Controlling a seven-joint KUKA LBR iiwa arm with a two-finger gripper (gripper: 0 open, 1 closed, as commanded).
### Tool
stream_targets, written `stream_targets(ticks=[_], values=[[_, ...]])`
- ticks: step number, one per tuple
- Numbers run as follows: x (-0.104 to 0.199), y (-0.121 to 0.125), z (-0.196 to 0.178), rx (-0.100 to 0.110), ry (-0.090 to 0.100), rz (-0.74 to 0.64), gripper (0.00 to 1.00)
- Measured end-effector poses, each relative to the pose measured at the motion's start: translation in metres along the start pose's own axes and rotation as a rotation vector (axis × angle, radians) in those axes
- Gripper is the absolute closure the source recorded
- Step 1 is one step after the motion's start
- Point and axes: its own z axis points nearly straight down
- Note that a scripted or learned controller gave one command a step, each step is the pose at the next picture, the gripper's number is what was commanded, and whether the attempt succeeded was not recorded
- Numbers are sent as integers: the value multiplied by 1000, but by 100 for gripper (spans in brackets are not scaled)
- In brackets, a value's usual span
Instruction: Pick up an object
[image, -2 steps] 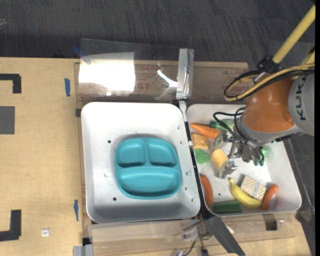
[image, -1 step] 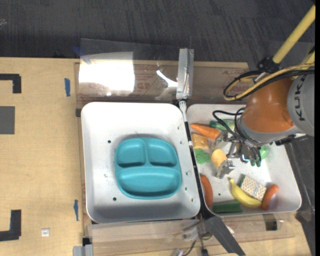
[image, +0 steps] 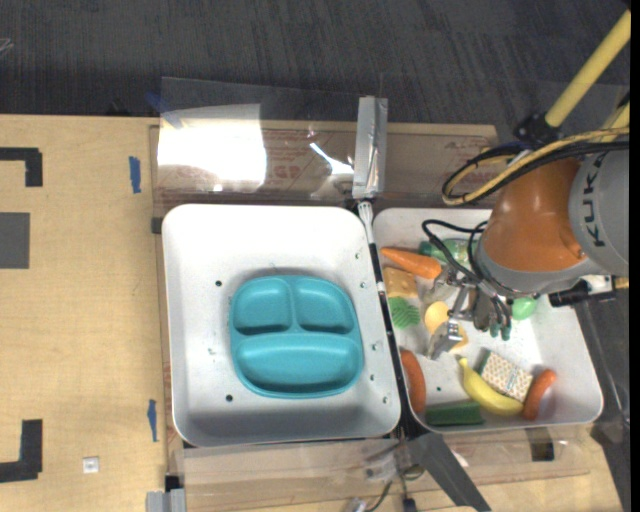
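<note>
Right bin (image: 585, 395) crowded with toy food, left bin (image: 200, 250) roomy around teal tray (image: 295, 335)

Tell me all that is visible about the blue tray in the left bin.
The blue tray is a turquoise plate with rounded corners, and it looks like smooth plastic. It has three compartments: two smaller ones on the far side and one wide one on the near side, with nothing in them. It lies flat and upright, near the middle of the left bin, resting on the floor of the bin. Nothing else touches it.
</note>
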Motion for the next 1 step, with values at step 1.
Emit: stream_targets(ticks=[1], values=[[-54,-5,2,1,1,-207,0]])
